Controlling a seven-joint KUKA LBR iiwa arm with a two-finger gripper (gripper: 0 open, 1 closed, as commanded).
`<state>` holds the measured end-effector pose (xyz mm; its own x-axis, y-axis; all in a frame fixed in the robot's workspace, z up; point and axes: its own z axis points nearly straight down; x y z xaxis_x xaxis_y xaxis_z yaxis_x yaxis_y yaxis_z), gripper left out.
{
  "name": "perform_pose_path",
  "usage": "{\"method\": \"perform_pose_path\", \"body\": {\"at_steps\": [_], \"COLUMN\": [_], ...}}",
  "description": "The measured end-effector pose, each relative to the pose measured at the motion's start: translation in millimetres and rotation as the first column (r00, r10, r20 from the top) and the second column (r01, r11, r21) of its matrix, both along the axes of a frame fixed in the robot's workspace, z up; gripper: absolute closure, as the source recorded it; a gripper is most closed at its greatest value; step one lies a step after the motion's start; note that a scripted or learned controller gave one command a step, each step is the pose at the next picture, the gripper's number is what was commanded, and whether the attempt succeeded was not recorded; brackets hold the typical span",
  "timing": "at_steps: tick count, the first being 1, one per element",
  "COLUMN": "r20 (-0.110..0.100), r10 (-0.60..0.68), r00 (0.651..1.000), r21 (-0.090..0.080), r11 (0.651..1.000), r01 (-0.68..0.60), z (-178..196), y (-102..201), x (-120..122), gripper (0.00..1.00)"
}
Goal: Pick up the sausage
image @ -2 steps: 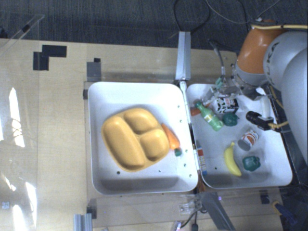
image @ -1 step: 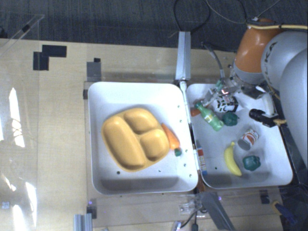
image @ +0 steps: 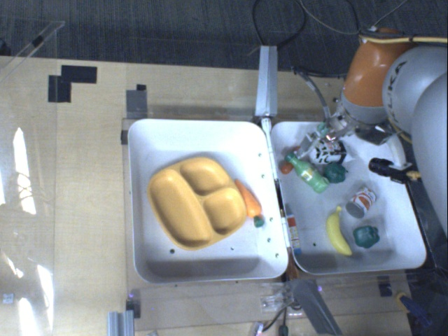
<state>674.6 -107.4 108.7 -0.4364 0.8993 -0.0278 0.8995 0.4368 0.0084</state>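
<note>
bench (image: 70,187): pale wood | floor (image: 140,12): dark carpet | hand (image: 323,145): grip unreadable

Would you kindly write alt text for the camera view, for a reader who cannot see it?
A grey robot arm reaches from the right over the right white bin, its gripper low among a green bottle, banana, small can and teal pieces. The left white bin holds a yellow three-part tray with a carrot beside it.
</note>
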Motion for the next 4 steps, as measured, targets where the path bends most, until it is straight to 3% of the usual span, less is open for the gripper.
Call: {"method": "perform_pose_path", "body": {"at_steps": [1, 2, 3, 4], "r20": [0.015, 0.027, -0.012, -0.006], "r10": [-0.179, -0.365, -0.372, -0.367], "r00": [0.984, 0.931, 0.928, 0.930], "r21": [0.014, 0.028, 0.023, 0.024], "r11": [0.984, 0.931, 0.928, 0.930], "r01": [0.179, 0.364, 0.372, 0.367], "z": [-1, -2, -21, -9], "y": [8, 14, 22, 23], "x": [3, 7, -4, -1], "gripper": [0.00, 0.00, 0.00, 1.00]}}
